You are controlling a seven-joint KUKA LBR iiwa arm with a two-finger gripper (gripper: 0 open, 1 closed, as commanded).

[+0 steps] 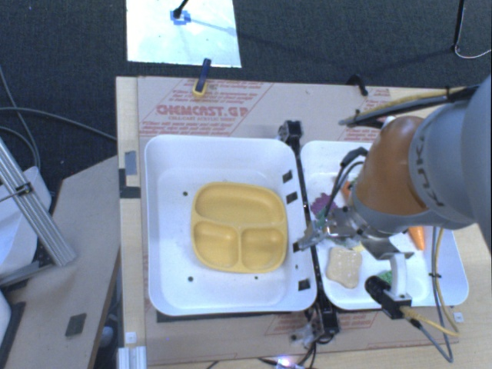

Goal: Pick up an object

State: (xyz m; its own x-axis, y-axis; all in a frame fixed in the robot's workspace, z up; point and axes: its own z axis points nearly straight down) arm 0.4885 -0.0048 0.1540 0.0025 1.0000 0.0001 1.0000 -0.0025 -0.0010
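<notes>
Two shallow white bins are sitting side by side on a bench, seen from above. The left bin is holding a yellow divided plate. The grey arm is reaching in from the right and hanging over the right bin, covering much of it. The gripper is hovering near that bin's left wall; whether it is released or clenched cannot be told. A pale, bread-like object is lying just below it, with an orange object and something purple peeking out nearby. The pale piece seems the likeliest target: centring squarely above it before descending would probably help.
</notes>
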